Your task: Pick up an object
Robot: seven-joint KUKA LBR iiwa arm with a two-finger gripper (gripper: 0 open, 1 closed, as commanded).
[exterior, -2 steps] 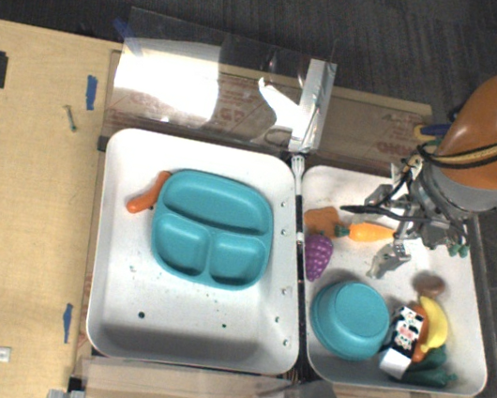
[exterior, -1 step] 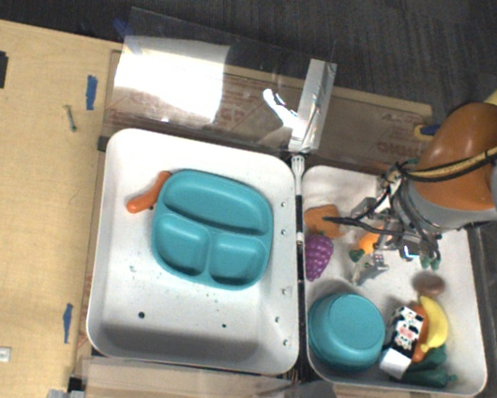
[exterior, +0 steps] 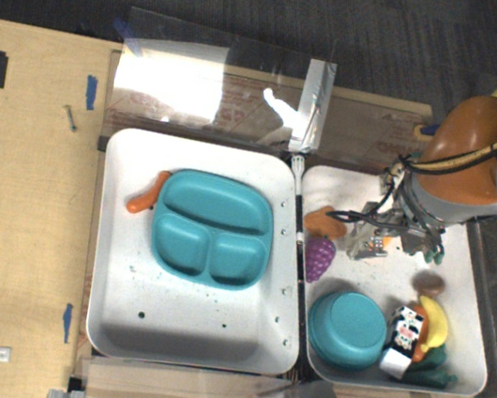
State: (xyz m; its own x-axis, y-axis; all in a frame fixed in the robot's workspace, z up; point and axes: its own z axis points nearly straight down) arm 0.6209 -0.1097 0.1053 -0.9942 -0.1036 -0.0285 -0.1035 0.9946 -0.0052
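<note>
Nearest the lens, teal bowl (exterior: pixel 349 328) sits at the front of the right bin (exterior: pixel 474 324), milk carton (exterior: pixel 405 337) and banana (exterior: pixel 436 324) beside it, purple grapes (exterior: pixel 318 257) behind, my claw (exterior: pixel 376 241) above the bin's rear, finger state indeterminable.

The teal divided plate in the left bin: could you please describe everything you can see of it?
The teal divided plate looks like matte moulded plastic, rounded at the corners, with three compartments: one long one along the far side and two smaller ones nearer the camera. It lies flat and right way up on the floor of the left bin, toward its far half. All three compartments look bare. An orange carrot-like piece lies against its left edge, seemingly touching it.
</note>
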